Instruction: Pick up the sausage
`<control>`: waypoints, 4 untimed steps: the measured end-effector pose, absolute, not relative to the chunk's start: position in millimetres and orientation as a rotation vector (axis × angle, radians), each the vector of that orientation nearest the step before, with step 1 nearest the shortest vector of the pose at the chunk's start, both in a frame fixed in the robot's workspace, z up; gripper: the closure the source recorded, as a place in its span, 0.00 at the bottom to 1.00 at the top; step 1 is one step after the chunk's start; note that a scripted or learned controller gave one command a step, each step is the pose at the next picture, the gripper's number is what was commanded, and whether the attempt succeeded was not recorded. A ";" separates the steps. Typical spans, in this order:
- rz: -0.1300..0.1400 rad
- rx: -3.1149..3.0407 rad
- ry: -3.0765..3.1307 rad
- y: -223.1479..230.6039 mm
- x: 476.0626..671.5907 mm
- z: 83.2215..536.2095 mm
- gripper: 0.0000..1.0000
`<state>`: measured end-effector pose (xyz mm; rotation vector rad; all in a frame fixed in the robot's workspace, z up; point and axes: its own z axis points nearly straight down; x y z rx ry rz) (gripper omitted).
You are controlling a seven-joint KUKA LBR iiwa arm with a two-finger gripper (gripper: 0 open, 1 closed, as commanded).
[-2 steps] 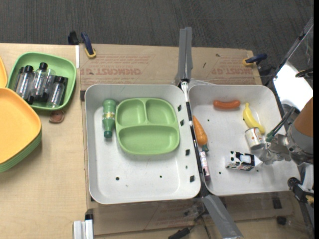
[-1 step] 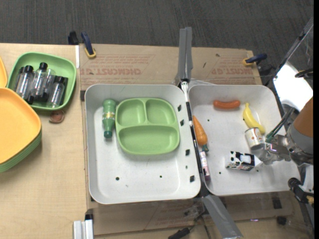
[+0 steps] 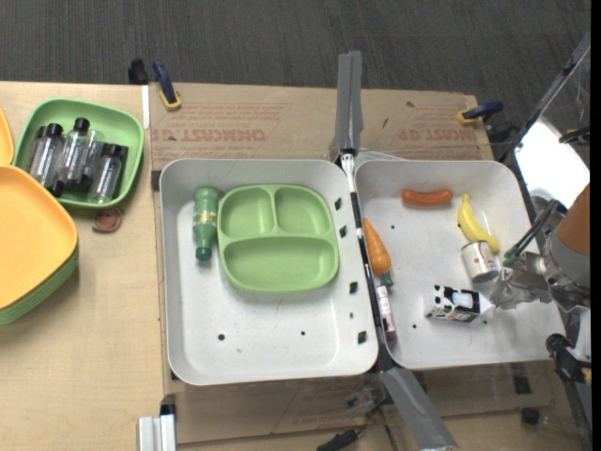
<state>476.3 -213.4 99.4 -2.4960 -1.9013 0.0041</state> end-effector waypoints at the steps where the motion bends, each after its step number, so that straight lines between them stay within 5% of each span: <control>1: 0.005 -2.637 -1.706 -203.6 553.0 90.7 1.00; 3: 0.007 -2.826 -1.370 -207.2 552.7 139.9 1.00; 4: 0.006 -2.894 -1.220 -211.1 574.5 146.3 1.00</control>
